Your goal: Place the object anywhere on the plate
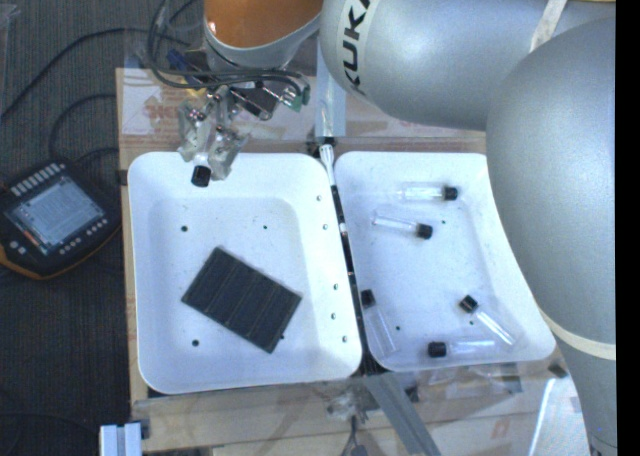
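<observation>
Where gripper (208, 158) hangs over rear-left corner of left bin (150, 274), tube (201, 176) sits right at its tips. Tube's black cap pokes out just below them, and its clear body runs up betw. the fingers (192, 139), which are closed nearly together on it. Tube is roughly upright, cap end down. Plate (241, 299), dark, ribbed & rectangular, lies flat & skewed on left bin's floor. It is nearer the front, well apart from tube & gripper.

Counts:
- 2 white bins, side by side, meeting along the middle.
- 1 plate.
- 1 tube in gripper.
- Right bin (455, 264) has 4 clear tubes (400, 225) w/ black caps, lying loose & apart: 2 near the rear, 2 near the front.
- A 5th cap (367, 297) sits by that bin's left wall; its body is too faint to be sure of.
- 4 small dark specks (185, 230) dot left bin's floor around plate.

Writing: "KUKA" in black capitals on grey shell of arm (420, 44), letters running up the slant. Pendant (50, 214) w/ screen lies on dark floor left of bench (140, 109); any text on it is too small to read.
</observation>
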Robot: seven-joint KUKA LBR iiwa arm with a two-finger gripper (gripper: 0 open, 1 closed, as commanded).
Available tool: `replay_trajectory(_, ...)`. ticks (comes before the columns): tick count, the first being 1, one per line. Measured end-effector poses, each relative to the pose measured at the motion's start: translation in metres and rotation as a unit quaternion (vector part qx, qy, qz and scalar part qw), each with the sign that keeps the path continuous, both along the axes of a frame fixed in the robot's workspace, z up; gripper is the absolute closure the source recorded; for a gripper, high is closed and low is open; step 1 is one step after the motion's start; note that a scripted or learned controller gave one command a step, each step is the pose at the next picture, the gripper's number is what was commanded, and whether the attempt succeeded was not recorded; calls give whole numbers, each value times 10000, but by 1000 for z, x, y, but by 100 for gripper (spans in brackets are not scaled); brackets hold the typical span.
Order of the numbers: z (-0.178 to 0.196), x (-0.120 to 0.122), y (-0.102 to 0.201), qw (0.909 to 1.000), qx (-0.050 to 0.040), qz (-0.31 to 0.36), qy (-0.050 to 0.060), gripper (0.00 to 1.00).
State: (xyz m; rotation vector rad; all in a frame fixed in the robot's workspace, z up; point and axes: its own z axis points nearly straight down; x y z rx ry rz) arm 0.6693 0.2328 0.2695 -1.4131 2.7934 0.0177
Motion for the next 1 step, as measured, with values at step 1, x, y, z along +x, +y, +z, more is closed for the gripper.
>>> replay_trajectory(1, 10, 1, 1, 10000, 36, -12, -12, 100)
